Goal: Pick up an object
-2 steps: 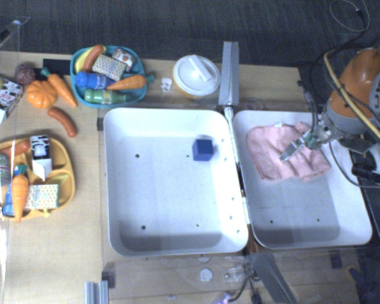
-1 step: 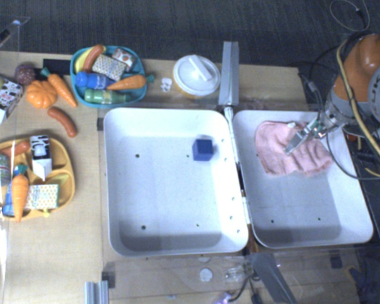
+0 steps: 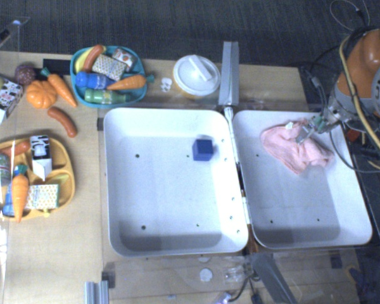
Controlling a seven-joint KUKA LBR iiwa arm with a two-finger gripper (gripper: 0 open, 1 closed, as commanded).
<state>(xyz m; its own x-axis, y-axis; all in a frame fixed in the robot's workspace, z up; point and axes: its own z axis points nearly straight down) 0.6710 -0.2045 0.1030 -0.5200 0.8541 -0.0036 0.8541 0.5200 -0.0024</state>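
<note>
I have the gripper (image 3: 306, 132) low at the upper right of the frame, on the pink cloth (image 3: 296, 148) in the right bin (image 3: 342, 230); I cannot tell its grip.

no legible text, packaging prints too small to read

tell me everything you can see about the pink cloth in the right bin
The pink cloth is a soft, pale pink fabric, crumpled into a loose heap with folds, lying in the upper part of the right bin. It rests on the bin's white floor. The gripper sits at its upper right edge, apparently touching it.
</note>
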